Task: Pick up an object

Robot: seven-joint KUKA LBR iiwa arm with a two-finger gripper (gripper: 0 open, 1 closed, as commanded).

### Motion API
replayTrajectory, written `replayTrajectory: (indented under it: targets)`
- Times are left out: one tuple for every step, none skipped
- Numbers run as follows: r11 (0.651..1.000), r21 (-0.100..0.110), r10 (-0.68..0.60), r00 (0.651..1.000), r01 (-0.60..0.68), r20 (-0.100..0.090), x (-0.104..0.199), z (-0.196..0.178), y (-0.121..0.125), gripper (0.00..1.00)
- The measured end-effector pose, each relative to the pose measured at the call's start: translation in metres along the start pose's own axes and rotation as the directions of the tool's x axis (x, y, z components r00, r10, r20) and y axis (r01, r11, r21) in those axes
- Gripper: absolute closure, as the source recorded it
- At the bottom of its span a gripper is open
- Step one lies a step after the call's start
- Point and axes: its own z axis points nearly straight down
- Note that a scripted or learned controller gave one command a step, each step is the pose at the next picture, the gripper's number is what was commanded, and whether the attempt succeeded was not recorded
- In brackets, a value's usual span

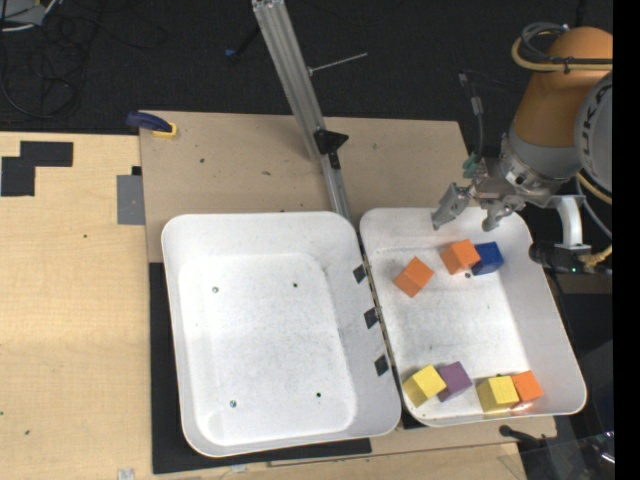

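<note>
A grey robot arm with an orange band reaches in from the right, its pincer point(472, 206) hanging above the far end of the right-hand bin point(560, 338) with its two fingers spread apart and nothing between them. Just below it sit the likeliest targets: an orange cube point(459, 257) touching a blue cube point(488, 258), with a second orange block point(413, 276) lying tilted a little to their left. Four more blocks are bunched along the near wall, a yellow cube point(425, 382) against a purple cube point(454, 378), and another yellow cube point(496, 392) against a small orange cube point(526, 386). The left-hand bin point(195, 258) stands alongside on the wooden table point(230, 163). The open stance over the orange-and-blue pair suggests a descent is being lined up; their touching faces may leave little room for a finger between them.
</note>
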Motion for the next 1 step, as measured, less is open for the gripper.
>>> replayTrajectory:
  targets:
    - [1.000, 0.001, -0.002, 1.000, 0.002, -0.001, 0.0072, 0.0582, 0.0064, 0.00]
